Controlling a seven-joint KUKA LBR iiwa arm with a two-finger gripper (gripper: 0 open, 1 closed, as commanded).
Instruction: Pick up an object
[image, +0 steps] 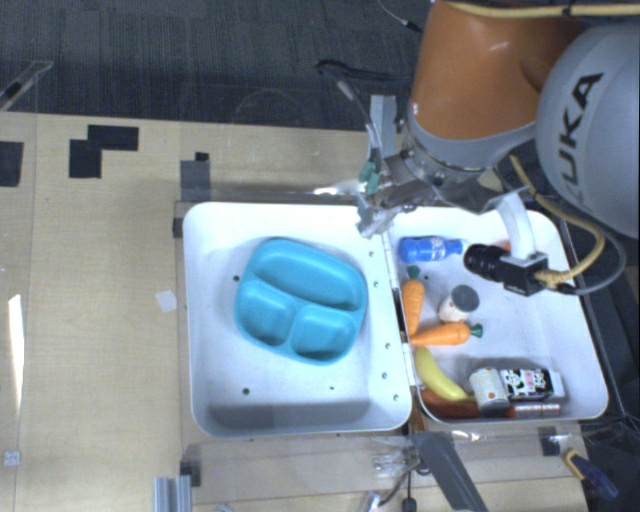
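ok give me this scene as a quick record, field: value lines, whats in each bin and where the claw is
left bin: blue divided tray, tilted, three compartments
right bin: blue bottle, two carrots, banana, small can, black-and-white carton, small round grey-and-white item
arm: grey with orange band, reaching in from the right
claw: over the far end of the divider between the bins
claw holding: nothing visible between its fingers
black fitting: over the right bin, yellow cable attached
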